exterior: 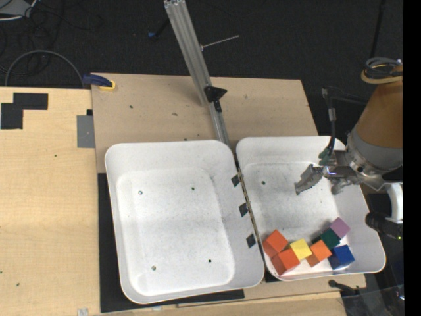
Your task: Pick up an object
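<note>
Several small blocks lie clustered in the near corner of the right bin: a red-orange block, another red-orange one, a yellow block, an orange block, a dark green block, a purple block and a blue block. My gripper hangs over the right half of this bin, behind the cluster and apart from it. Its fingers are spread open, and nothing sits between them.
The left bin sits beside the right one, with black clips along the shared rims. A slanted aluminium rail rises behind the bins. The arm's orange band enters from the right.
</note>
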